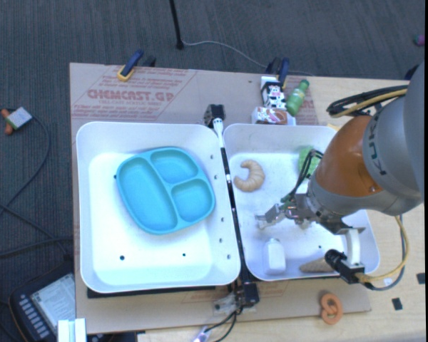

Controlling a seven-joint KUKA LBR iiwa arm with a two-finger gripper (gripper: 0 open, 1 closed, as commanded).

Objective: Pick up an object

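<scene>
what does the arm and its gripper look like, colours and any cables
The arm is bulky and rounded, grey, with a broad orange band above the wrist. The gripper is small, metallic grey with thin fingers. A black and yellow cable loops over the arm's top, and a yellow cable hangs below it.

In the right bin (237,191) I've got a tan croissant (250,175), curled like a C, lying flat near the left wall toward the far side. A small white block-ish thing (274,255) sits close to the near edge. There's a green item (304,160) by the far side and a brownish piece (315,266) near the near-right corner.
</scene>
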